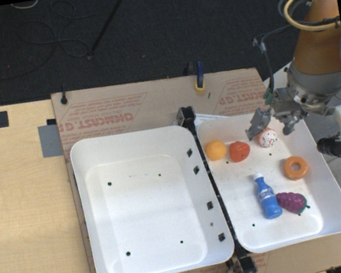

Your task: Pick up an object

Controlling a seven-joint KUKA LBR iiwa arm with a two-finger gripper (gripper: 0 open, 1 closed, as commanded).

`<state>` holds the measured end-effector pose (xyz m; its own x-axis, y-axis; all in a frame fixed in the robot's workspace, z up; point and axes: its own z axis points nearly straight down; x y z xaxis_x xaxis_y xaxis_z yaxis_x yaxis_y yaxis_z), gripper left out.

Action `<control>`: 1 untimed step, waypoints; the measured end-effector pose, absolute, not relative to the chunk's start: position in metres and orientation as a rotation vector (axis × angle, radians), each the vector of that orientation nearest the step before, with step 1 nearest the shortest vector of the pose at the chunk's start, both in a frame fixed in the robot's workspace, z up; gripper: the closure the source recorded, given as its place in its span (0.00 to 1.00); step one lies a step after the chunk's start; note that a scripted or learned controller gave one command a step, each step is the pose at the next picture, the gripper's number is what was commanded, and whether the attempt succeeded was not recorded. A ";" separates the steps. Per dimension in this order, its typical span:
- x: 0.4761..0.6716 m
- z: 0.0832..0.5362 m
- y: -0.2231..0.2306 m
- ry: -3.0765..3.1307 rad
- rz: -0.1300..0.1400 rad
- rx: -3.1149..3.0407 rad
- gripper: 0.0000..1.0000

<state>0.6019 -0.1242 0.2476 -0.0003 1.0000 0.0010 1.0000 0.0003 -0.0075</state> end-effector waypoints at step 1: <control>0.614 0.082 -0.130 -2.216 0.008 -2.217 0.00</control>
<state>0.6144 -0.1296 0.0815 0.0004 1.0000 0.0015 1.0000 -0.0003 -0.0088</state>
